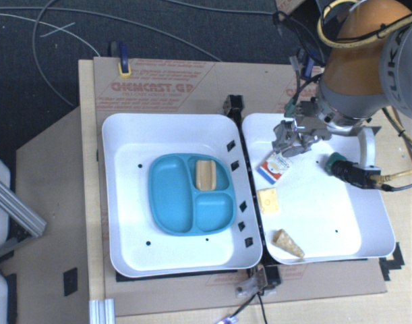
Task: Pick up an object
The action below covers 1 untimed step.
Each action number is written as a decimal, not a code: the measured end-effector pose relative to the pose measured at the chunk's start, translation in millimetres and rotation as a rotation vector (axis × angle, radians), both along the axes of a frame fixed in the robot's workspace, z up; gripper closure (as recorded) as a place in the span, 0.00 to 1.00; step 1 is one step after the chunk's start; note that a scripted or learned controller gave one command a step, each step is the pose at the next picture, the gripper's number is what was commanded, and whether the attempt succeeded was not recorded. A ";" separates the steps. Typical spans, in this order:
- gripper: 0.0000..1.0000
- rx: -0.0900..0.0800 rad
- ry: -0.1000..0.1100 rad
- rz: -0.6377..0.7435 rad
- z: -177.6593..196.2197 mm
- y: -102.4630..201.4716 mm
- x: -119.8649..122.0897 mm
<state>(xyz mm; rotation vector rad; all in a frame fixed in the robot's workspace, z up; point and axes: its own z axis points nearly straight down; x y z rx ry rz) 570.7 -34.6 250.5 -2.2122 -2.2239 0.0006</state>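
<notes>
The shallow white right-hand bin [354,228] serves as the landmark here. Over its upper-left part hangs the grey two-finger gripper [286,147], carried by the grey arm with its orange band [357,42] that reaches in from the right of the bin. Whether the gripper's tips are apart or together cannot be told from this view, since they merge with the metal around them. Directly under the gripper, on the bin's floor near its left wall, lies a small white card-like packet with red and blue print [273,169]; it appears to touch the gripper's lower end, but whether it is clamped cannot be made out. Just below that packet, still along the left wall of the bin, sits a small pale yellow square block [268,200]. Farther down, near the bin's lower-left corner, rests a tan wedge-shaped piece [288,244], like a bit of bread or cheese. Toward the bin's right side a black cylindrical fitting with a green end [347,169] lies over the floor, joined to the arm by a cable. To the left of the landmark bin, touching it along a black divider, stands the second shallow white bin [125,181], which holds a blue plastic compartment tray [175,198] with a beige oblong block [206,175] in its upper-right compartment.
</notes>
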 end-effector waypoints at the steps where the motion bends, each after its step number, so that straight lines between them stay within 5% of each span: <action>1: 1.00 0.000 -0.003 0.002 3.1 56.4 -1.2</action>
